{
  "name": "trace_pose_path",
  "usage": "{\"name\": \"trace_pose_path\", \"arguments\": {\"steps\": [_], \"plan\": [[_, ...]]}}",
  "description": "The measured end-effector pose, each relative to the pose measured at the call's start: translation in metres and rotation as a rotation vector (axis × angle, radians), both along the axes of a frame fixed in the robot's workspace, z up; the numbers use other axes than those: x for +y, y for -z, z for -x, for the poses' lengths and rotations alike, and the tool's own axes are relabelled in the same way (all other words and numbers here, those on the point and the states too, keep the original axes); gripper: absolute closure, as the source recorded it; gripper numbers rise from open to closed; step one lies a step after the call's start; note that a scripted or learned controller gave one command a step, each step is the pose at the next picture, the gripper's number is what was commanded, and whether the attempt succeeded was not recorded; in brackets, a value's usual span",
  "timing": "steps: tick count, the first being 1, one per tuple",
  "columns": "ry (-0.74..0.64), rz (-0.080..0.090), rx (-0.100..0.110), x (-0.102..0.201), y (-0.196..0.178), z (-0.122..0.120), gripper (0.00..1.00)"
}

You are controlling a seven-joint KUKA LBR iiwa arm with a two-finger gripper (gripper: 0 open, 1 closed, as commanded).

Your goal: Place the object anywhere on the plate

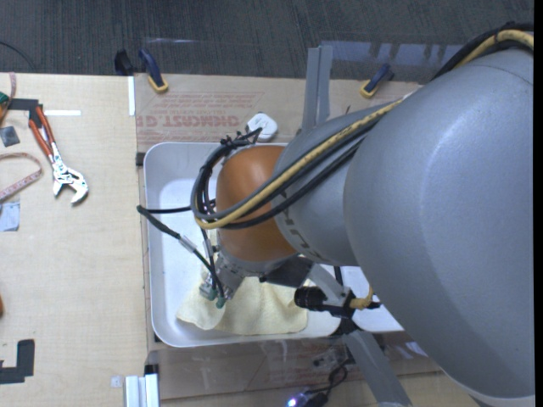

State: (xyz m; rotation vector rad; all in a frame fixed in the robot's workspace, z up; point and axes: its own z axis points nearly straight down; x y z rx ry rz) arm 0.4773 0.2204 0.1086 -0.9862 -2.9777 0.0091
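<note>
The white bin (161, 227) holds a pale yellow cloth (254, 312); whether the jaws (212, 295) grip it is unclear.

Grey arm (407, 193) reaches down (orange band uppermost), gripper (214, 293) low.

One fixed camera above the bench (76, 253) looks down at a slant, close behind the arm (424, 193), toward the white bin (161, 227).

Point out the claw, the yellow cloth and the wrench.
claw (214, 298): camera view, at its tip, low over the cloth.
yellow cloth (259, 312): camera view, middle of the part showing in the bin's near end.
wrench (68, 182): camera view, on its silver jaw end, on the bench left of the bin.
</note>
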Motion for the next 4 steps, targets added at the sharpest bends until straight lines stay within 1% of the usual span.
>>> {"name": "trace_pose_path", "arguments": {"steps": [1, 2, 3, 4], "plan": [[-0.184, -0.002, -0.002, 0.007, 0.019, -0.001, 1.0], [-0.411, -0.004, -0.006, 0.007, 0.019, -0.081, 1.0], [-1.009, -0.007, -0.006, 0.007, -0.029, -0.122, 1.0], [-1.263, -0.009, 0.0, 0.008, 0.004, -0.044, 1.0]]}}
